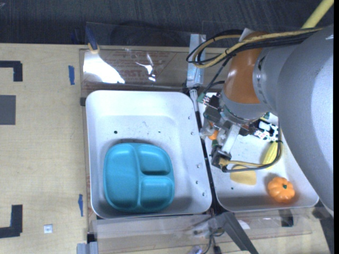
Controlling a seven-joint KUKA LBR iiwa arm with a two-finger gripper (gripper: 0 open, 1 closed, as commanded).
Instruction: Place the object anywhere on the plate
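- Camera view, step in hand: I read this as the pick, with nothing delivered so far. The blue plate (139, 181), a sectioned one, lies in the near part of the left bin (137, 107) with nothing on it. The gripper (221, 156) is over in the right bin (296, 202), close against the wall the two bins share.
- Camera view, gripper state: I cannot tell whether it is open or closed, nor whether it has hold of anything. It shows as a dark jumble of metal and cable under the wrist.
- Camera view, the task's thing: every loose item is in the right bin. A small orange scrap (212, 135) sits just beside the gripper on its far side, and I judge that the likeliest target. A pale yellow wedge (243, 178) lies near it on the near side, with a banana (271, 153) and a toy pumpkin (280, 189) further right.
- Camera view, next move: I would want a confirmed grasp, then a lift high enough to clear the shared wall. After that comes a carry leftward over the plate and a release.
- Camera view, hard to read: the grey arm (296, 89) covers much of the right bin's far side. The orange scrap is too small to identify, and a black-and-white item near the banana is half hidden.
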